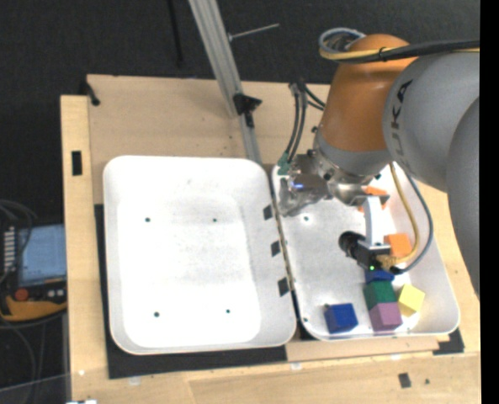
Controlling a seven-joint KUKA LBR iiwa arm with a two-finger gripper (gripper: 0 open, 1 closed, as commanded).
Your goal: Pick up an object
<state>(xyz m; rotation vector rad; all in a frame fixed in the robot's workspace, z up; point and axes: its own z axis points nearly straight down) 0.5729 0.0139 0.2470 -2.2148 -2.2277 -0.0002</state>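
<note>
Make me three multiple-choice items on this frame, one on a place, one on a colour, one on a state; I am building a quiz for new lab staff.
1. Where do the small blocks lie?
A. In the left bin
B. In the right bin, at its near end
C. On the bench outside both bins

2. What colour is the block nearest the divide between the bins?
A. Blue
B. Red
C. White

3. How does the arm stand?
A. Parked away from the bench
B. Reaching over the left bin
C. Reaching over the right bin

Key: 1 B, the blocks cluster low in the right bin. 2 A, the blue block lies left of the purple block, green block and yellow block. 3 C, the arm hangs above that bin.
</note>
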